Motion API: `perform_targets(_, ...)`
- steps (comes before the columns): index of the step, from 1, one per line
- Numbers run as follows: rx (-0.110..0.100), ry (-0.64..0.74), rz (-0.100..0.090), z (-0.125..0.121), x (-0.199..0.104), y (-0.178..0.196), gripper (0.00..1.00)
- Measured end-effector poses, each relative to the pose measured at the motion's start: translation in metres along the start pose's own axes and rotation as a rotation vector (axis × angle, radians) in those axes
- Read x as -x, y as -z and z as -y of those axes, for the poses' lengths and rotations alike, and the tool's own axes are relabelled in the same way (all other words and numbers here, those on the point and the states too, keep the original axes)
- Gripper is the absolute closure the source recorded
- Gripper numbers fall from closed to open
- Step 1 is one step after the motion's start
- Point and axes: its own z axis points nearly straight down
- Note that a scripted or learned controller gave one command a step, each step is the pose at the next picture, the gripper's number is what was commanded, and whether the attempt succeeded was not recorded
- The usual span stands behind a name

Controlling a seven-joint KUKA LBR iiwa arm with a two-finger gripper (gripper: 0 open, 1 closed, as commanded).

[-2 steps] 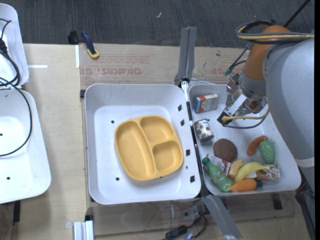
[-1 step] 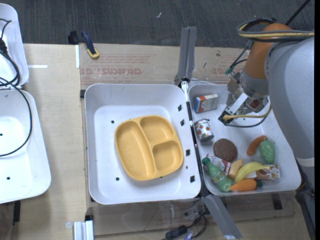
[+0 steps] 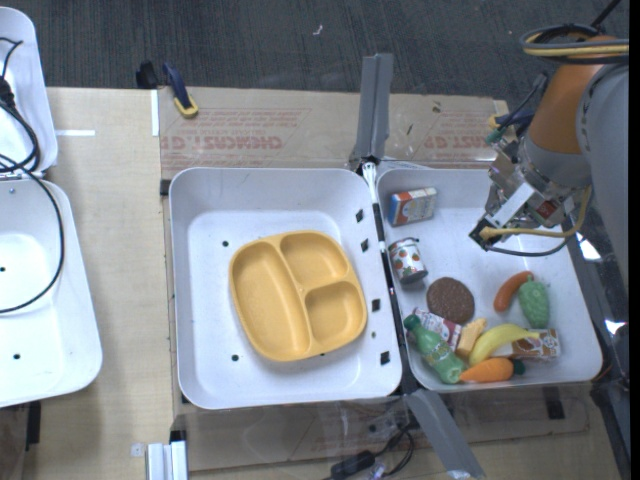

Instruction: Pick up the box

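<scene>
The box (image 3: 412, 206) is a small white, blue and orange carton lying at the far left corner of the right bin (image 3: 590, 313). My gripper (image 3: 528, 200) hangs over the far right part of that same bin, about a hand's width to the right of the box and apart from it. Nothing shows between the gripper and the box except bare bin floor.
The right bin also holds a red-and-white can (image 3: 407, 260), a brown disc (image 3: 450, 298), an orange sausage shape (image 3: 512, 289), a green toy (image 3: 534, 304), a banana (image 3: 497, 340), a green bottle (image 3: 437, 351) and a carrot (image 3: 487, 370). A yellow divided plate (image 3: 298, 294) lies in the left bin (image 3: 190, 268).
</scene>
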Motion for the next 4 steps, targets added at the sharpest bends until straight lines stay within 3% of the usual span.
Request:
perform_targets(1, 0.000, 0.000, 0.000, 0.000, 0.000, 0.000, 0.00)
perform_targets(2, 0.000, -0.224, 0.000, -0.024, 0.012, -0.015, 0.00)
perform_targets(3, 0.001, -0.266, 0.000, -0.054, -0.001, -0.005, 0.00)
perform_targets(4, 0.001, -0.345, 0.000, -0.092, 0.033, 0.094, 0.00)
